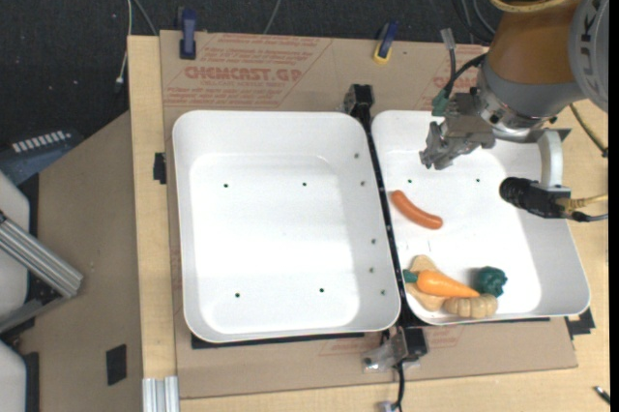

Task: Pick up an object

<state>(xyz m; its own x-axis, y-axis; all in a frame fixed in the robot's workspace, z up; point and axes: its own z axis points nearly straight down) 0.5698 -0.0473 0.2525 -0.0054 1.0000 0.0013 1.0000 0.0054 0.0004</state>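
Toy carrot (440, 283) at near rim; gripper (437, 154) above, apart.

light: bright, even | shadows: soft | bins (280, 125): mild glare | focus: slightly soft overall

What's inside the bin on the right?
The right bin holds a sausage, a carrot with a green top, and tan pieces partly under the carrot. The gripper hangs above the bin's far end, covering some floor.
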